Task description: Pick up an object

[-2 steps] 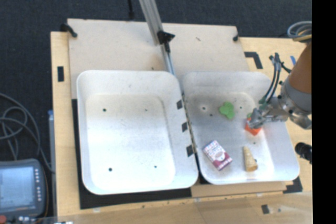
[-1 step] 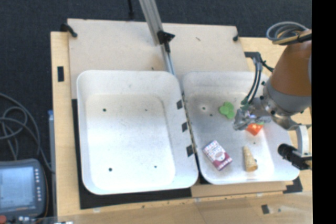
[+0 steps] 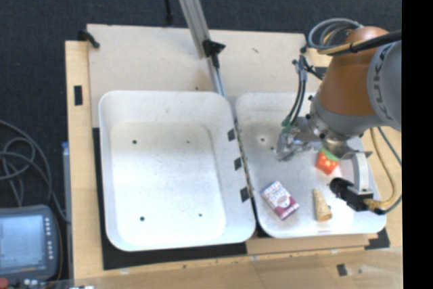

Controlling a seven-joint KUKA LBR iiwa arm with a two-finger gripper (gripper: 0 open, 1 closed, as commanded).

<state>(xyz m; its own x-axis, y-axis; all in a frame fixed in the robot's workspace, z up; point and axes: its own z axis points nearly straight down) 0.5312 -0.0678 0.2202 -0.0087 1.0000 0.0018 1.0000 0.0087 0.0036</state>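
- Nearest the gripper [image 3: 292,144], an orange-red object [image 3: 327,162] lies in the right bin [image 3: 260,115], just beside the wrist; a pink carton [image 3: 279,199] and a tan cork-like piece [image 3: 322,205] sit closer to the front wall.
- Whether the jaws are parted or clenched, I cannot tell.
- Likely trouble: descending here meets bare floor, since every item lies off to the side.
- Also, the left bin [image 3: 169,166] offers no target.

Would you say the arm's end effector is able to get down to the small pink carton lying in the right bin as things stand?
Probably yes. The small pink carton lies flat on the right white bin's floor, apart from the tan cork-like piece, with nothing above it; the end effector hangs just behind it.
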